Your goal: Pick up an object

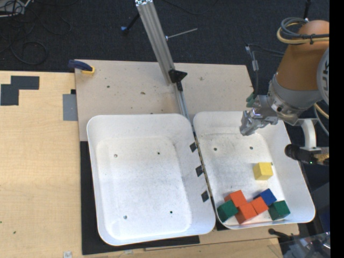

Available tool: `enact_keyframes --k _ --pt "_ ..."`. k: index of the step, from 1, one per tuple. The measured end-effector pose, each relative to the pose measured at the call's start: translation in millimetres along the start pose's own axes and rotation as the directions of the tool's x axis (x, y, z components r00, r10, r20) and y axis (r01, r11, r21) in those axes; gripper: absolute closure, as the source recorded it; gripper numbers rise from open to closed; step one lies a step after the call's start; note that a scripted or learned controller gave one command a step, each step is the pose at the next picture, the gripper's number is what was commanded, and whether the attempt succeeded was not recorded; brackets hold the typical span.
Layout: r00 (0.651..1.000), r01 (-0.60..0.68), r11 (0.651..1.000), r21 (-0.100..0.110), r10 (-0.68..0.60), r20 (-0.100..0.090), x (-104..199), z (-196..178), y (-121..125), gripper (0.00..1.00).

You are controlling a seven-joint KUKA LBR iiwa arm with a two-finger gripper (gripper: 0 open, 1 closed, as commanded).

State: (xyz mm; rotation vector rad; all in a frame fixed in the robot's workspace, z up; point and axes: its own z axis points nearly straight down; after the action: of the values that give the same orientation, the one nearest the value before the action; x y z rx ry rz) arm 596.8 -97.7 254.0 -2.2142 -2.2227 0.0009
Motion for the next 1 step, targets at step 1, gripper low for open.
enact_keyframes --k 1 --pt "1.000 0.000 1.000 0.001 0.000 0.000 42.3 2.5 5.0 1.00"
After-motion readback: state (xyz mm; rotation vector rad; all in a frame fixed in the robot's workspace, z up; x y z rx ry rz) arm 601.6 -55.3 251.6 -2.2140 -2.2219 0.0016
